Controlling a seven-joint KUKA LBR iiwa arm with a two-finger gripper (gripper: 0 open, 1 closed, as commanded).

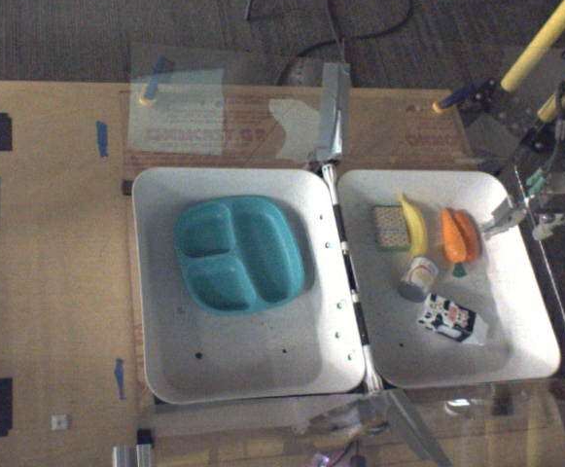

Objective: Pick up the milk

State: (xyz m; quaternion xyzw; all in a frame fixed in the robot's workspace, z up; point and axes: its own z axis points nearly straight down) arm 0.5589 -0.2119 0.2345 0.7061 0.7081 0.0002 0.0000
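The milk is a small carton with black-and-white cow patches. It lies flat on the floor of the right bin, towards the front. My gripper hangs over that bin's right rim, up and to the right of the carton and well apart from it. It is small and partly cut off by clutter at the edge. Nothing shows in its grasp.
In the right bin lie a yellow banana, a speckled square block, an orange vegetable and a small tipped cup just behind the milk. The left bin holds a teal divided plate. Yellow poles stand at the back right.
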